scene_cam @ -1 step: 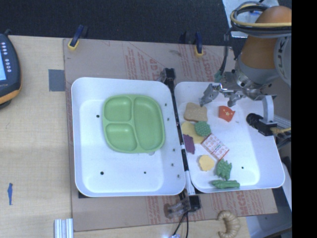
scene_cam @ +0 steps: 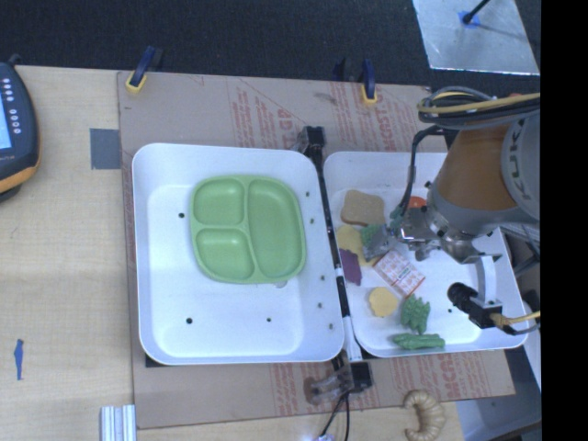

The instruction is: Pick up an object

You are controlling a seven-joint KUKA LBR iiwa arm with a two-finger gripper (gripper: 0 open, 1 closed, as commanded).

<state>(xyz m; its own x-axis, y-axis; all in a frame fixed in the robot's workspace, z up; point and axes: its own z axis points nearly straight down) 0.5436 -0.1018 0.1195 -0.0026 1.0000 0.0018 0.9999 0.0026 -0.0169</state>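
Two white bins sit before us. Our gripper (scene_cam: 397, 237) hangs low in the right bin (scene_cam: 367, 168), just above the red-patterned packet (scene_cam: 399, 271); whether its tips are spread, we cannot tell. A green plate (scene_cam: 248, 228) lies left of it.

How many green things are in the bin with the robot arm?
3 that I can see: one by the gripper, a bumpy one lower down, and a long one at the bottom edge. The arm may hide more.

red print on cardboard sheet (scene_cam: 276, 118) — unreadable
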